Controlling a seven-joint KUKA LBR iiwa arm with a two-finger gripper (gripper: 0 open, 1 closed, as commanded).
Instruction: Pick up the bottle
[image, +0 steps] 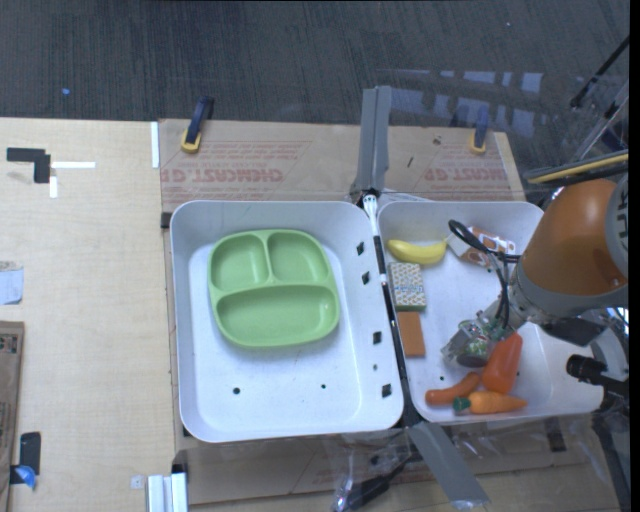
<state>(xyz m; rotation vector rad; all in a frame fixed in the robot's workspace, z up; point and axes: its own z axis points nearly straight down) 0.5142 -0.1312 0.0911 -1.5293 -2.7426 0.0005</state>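
Carrots (492, 403) lie lowest in the right bin (560, 395), touching the foot of the red bottle (503, 362). Its long axis runs steeply up the frame, leaning slightly right; I cannot tell which end is the cap. My tool (478, 338) sits just at its upper left, and I cannot tell whether it is released or clenched. Further up-left in that bin are an orange block (412, 336), a patterned block (407, 285) and a banana (417, 250). The left bin (190, 330) holds a green divided plate (272, 288).
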